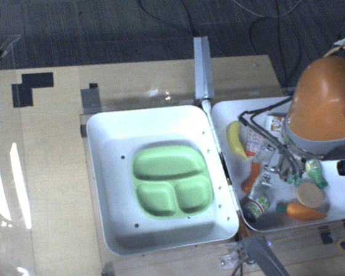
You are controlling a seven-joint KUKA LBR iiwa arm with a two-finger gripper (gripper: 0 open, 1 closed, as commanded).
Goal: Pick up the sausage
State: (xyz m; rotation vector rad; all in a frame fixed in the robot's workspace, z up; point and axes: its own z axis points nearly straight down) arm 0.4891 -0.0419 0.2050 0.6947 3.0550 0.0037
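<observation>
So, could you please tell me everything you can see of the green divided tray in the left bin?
The light green, three-compartment plastic-looking tray lies flat near the middle of the shallow white left bin. It is a rounded rectangle: one long compartment runs across its far side and two smaller ones sit side by side on the near side, parted by raised ridges. Its surface looks smooth and matt. Only the bin floor touches it.

left bin (110, 191): smooth white plastic, slight sheen
tray (170, 180): matt green plastic
bench (41, 180): pale wood, partly under glossy clear sheet
arm band (326, 99): glossy orange shell
divider post (202, 69): brushed metal
</observation>
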